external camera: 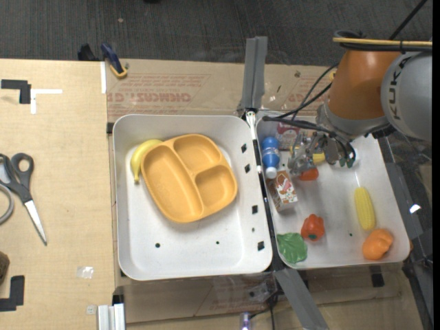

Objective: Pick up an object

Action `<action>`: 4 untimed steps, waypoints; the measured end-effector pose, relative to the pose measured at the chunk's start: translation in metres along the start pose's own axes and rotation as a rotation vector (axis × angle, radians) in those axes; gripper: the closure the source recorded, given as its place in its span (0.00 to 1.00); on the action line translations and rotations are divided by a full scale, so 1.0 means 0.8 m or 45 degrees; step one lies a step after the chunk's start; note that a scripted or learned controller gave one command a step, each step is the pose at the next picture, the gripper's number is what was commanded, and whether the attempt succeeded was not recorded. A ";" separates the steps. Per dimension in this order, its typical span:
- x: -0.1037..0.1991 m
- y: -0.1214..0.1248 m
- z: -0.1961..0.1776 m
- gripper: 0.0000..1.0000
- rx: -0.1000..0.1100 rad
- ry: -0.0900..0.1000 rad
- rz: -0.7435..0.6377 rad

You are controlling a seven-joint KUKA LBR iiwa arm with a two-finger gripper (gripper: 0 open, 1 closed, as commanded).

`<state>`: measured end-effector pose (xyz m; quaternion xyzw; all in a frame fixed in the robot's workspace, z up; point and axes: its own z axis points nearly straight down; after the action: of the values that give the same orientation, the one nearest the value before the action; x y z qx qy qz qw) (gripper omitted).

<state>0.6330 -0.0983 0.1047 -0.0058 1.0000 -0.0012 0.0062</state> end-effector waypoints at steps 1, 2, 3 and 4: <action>0.090 0.016 -0.111 1.00 -0.002 0.014 0.204; 0.090 0.016 -0.110 0.00 -0.001 0.013 0.204; 0.065 -0.002 0.009 0.00 0.000 0.013 0.471; 0.008 -0.026 0.014 0.00 0.003 0.019 0.774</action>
<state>0.6273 -0.1195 0.0938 0.2937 0.9559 -0.0004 -0.0009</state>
